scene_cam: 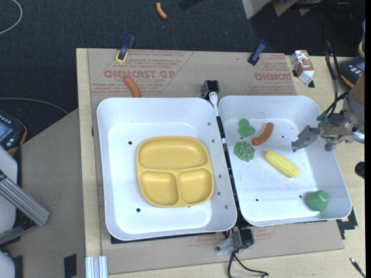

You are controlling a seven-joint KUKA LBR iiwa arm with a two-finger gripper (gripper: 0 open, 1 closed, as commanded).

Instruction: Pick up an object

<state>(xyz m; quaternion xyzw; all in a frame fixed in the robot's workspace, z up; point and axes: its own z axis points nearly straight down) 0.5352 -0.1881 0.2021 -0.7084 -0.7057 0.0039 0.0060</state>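
— While the gripper (316,136) hangs over the right bin (331,172), well above the floor of it, what do you reckon it goes for?

— Hard to say. The fingers look spread apart, with nothing between them. The corn (282,163) lies nearest, down and to its left. The sausage (262,134) is further left, and 2 green pieces, broccoli (246,127) and another (244,152), sit beyond that.

— And the green cup (317,200)?

— Below it, close to the bin's near corner. I'd worry there: a finger could catch the wall and the cup would roll off.

— The corn, then?

— It's slanted. If the fingers come down along it instead of across, I think it would squirt out sideways.

— And that left group?

— Sausage and broccoli are nearly touching, so it might nudge 1 while closing on the other.
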